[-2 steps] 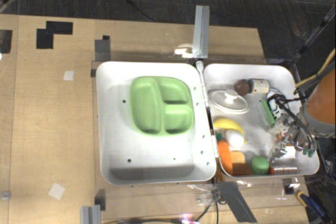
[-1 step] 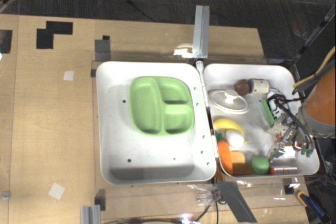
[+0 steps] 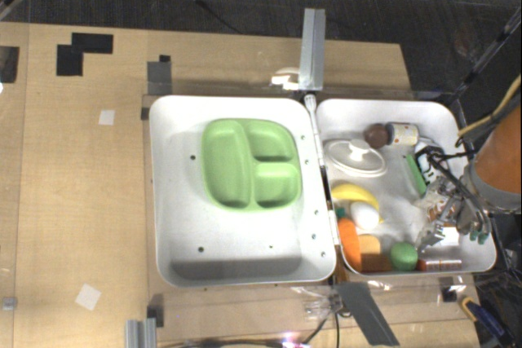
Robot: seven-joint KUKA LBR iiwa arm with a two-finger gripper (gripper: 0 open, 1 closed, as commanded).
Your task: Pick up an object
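Note:
The right bin holds several small objects. Among them are a white round lid, a brown-capped bottle, a yellow banana, a white egg, an orange carrot, a green ball, a brown block and a thin reddish pen. A slim green piece lies by the arm's wiring. My gripper hangs low over the bin's right side, just above and right of the green ball and over the pen. Nothing shows in its grasp.
The left bin carries a green divided plate. A metal post stands behind the gap between the bins. The orange-banded arm and its cables cover the right bin's right rim. Wooden bench lies to the left.

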